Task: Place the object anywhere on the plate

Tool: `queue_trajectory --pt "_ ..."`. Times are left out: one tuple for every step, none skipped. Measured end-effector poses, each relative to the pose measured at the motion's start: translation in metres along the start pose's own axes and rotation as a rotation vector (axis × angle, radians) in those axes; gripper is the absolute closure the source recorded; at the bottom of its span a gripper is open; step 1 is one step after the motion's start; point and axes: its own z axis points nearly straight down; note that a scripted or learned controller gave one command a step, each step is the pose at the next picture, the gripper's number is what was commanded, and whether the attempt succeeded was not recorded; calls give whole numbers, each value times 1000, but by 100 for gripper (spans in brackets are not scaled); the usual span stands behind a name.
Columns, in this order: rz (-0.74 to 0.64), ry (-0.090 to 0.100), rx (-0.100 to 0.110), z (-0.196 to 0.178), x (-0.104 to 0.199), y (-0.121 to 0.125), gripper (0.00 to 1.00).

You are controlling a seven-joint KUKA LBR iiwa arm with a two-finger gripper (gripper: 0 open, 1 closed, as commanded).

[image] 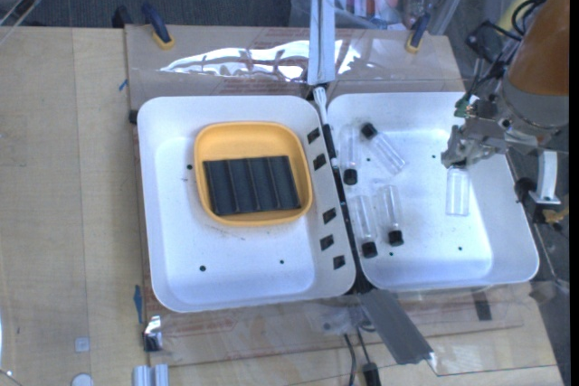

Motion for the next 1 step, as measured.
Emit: queue_trajectory --pt "-295 1 -7 -30 36 -4 100"
